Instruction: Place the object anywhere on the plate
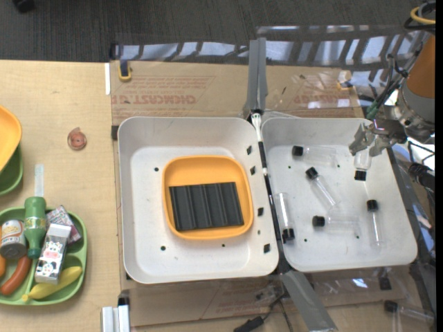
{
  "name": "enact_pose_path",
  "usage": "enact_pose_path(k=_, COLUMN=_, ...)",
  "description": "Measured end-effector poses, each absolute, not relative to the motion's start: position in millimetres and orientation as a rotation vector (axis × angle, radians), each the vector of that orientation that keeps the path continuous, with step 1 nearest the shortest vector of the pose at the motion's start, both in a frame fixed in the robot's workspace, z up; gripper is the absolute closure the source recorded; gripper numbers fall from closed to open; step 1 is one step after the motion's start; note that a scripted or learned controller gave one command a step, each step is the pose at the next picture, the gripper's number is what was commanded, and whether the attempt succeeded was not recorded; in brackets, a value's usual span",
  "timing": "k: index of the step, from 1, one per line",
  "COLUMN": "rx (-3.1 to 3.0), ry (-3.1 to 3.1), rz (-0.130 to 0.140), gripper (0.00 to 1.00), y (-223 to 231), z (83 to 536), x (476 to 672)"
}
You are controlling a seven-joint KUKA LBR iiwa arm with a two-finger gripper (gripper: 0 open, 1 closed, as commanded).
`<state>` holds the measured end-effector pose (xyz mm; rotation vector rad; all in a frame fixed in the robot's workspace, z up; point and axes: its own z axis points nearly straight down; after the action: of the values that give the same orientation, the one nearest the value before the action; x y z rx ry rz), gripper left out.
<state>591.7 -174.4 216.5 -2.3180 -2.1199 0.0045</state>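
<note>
An orange plate [206, 169] lies in the left bin [142, 206], and a dark grey ribbed slab [208, 206] covers most of it. Several clear tubes with black caps lie scattered in the right bin [387, 254]; one [322, 189] is near the middle, another [374, 223] is at the right. My gripper [367, 146] hangs over the bin's upper right corner. A short capped tube [360, 166] sits right under it, cap pointing down; whether the tube is held or lies on the bin floor is unclear.
A metal divider [257, 81] runs between the bins at the back. On the wooden table to the left stand a green tray [69, 282] of toy food and a bottle [34, 223]. Cables hang at the right edge.
</note>
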Motion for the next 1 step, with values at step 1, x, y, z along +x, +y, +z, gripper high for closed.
enact_pose_path(k=1, rx=-1.966, ry=-2.453, rz=0.003, gripper=1.0, y=-203.7, z=259.1, x=654.6)
